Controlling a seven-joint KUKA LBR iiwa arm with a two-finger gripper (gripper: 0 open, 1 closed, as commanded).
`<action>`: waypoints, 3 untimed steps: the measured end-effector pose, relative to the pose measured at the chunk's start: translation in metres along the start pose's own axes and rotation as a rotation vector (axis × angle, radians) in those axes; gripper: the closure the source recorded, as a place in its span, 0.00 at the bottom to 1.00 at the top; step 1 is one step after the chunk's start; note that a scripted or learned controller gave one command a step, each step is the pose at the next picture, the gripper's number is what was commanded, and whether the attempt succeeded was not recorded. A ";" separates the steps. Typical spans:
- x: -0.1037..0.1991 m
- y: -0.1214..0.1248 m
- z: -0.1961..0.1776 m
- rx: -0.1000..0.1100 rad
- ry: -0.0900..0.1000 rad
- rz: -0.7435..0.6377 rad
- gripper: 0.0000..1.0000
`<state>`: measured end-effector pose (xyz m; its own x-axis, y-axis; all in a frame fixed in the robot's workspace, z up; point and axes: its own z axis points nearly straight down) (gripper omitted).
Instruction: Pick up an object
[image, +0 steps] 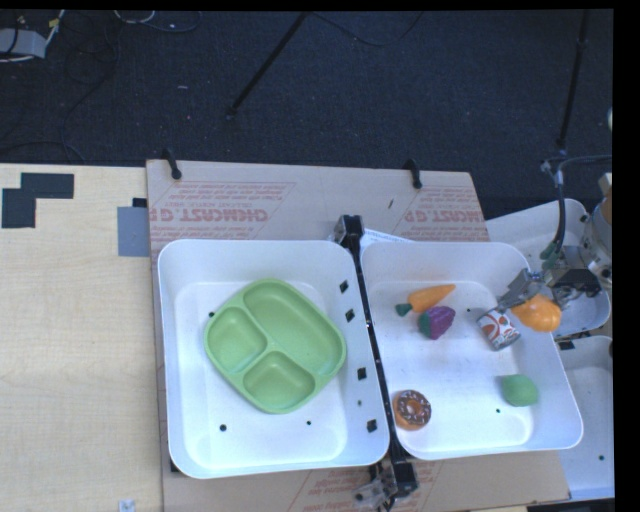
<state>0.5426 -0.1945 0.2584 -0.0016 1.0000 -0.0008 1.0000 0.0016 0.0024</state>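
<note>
A rounded orange object (541, 314) is seen at the right bin's (470, 445) right rim, pinched by the gripper (532, 300). A small can (497, 328), carrot (430, 298), donut (411, 409) and green lump (520, 390) lie inside; a glossy green sectioned plate (275, 345) occupies the left bin (190, 440).

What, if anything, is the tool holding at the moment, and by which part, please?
It cannot be told. The tool sits at the right bin's right edge, against an orange object and beside a small can, but no grip is visible.
</note>
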 end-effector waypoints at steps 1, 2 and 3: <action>0.054 -0.001 0.013 0.007 0.003 -0.002 1.00; 0.103 0.004 0.027 0.007 0.003 -0.002 1.00; 0.166 0.010 0.029 0.007 0.004 -0.004 1.00</action>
<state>0.5521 -0.0282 0.2290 -0.0056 1.0000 0.0034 1.0000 0.0056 -0.0044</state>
